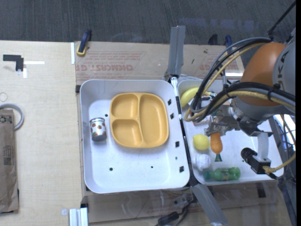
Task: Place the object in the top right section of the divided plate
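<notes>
Gripper (217, 132): positioned over right bin (268, 175), jaws clamped on carrot (216, 145). Divided plate (139, 119): located in left bin (136, 175).

Position: the one camera sat fixed above the desk (37, 126).
Facing: down at a slant.
Coverage: both white bins (136, 175).

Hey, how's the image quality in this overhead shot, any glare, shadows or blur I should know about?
Camera view: lighting is even and soft, with weak shadows around the yellow divided plate and the small can. The left white bin is bright but not blown out. A faint bluish reflection crosses the top right. The arm and cables look slightly soft; the gripper area is cluttered.
</notes>
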Controlling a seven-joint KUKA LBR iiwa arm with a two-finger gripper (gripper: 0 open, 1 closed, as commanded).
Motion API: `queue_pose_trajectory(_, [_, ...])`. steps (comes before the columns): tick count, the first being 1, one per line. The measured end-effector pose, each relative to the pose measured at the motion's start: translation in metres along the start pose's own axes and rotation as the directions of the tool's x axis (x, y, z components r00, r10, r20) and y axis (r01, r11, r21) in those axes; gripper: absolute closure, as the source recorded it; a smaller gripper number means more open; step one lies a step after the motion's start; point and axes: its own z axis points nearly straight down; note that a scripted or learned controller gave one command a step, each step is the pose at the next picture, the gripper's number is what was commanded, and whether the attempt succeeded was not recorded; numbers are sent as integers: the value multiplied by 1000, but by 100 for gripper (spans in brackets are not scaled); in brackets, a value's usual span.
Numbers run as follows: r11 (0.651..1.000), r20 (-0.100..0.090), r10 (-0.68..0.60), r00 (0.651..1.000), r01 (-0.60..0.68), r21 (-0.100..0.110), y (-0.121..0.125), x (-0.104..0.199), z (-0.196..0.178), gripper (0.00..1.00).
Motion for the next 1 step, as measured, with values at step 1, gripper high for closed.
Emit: queue_pose_trajectory(1, [955,3,296,955,-296,-2,-27,55,-145,100])
